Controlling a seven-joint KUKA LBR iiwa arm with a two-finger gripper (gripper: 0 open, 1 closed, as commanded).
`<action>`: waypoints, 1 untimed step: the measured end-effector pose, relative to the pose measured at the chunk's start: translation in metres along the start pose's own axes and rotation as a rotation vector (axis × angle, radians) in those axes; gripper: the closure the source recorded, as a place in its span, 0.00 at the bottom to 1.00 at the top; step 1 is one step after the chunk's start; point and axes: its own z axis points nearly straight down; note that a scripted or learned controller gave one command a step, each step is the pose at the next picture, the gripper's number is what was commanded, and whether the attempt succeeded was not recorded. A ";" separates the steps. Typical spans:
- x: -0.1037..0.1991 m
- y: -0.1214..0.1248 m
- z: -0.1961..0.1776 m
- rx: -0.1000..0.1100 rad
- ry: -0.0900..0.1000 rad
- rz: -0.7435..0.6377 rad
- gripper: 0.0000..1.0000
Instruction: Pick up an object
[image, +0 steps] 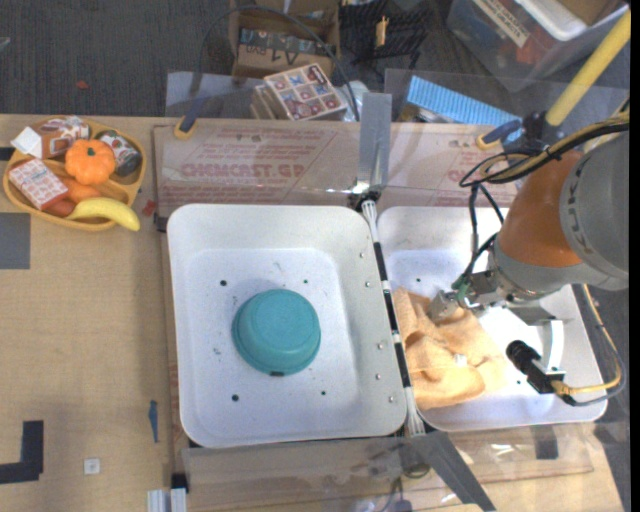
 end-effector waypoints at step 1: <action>-0.016 -0.021 -0.002 0.009 0.004 0.077 0.00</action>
